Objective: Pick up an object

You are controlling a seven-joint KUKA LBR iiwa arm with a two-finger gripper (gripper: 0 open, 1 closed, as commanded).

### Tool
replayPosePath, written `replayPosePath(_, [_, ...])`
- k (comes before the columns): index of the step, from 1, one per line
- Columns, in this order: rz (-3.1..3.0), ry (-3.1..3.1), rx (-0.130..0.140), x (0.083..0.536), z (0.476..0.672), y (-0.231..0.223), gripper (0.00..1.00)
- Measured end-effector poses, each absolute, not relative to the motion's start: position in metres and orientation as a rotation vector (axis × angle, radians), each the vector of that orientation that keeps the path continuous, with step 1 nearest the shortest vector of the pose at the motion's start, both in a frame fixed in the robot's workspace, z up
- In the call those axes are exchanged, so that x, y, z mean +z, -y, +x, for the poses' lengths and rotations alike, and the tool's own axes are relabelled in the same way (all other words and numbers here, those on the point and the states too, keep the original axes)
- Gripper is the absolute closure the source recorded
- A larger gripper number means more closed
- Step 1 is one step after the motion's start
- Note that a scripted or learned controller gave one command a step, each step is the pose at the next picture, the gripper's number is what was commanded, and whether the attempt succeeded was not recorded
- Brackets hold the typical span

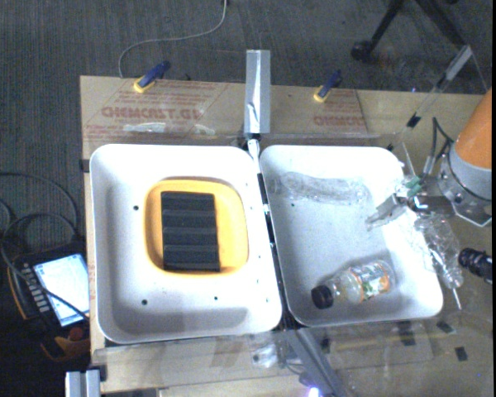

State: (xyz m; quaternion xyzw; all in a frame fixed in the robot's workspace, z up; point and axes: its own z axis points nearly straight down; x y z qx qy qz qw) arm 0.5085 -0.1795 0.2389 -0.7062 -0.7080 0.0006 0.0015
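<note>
Bottle (pixel 353 283) lying on its side, lower right of the frame, in the right bin (pixel 314 213).

Clear plastic with a dark cap pointing left and an orange-and-green label round the middle; it looks nearly empty, so probably light, thin-walled and slick, likely to roll or squirt out of a pinch. Best hold, I judge, is across the labelled middle, at right angles to its long axis, where the wall is straight and the label gives some grip; the cap end is narrower but stiffer. A crumpled clear film (pixel 322 188) lies at the bin's upper edge, well apart from it. The left bin (pixel 116 304) holds 1 yellow tray (pixel 153 222) with a black block (pixel 189 231). The gripper (pixel 401 201) sits at the right bin's right rim, above the bottle; I cannot tell how it is set.
</note>
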Motion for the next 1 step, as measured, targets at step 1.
replayPosePath(1, [-2.102,2.33,0.001,0.1508,0.4933,0.2069,0.0])
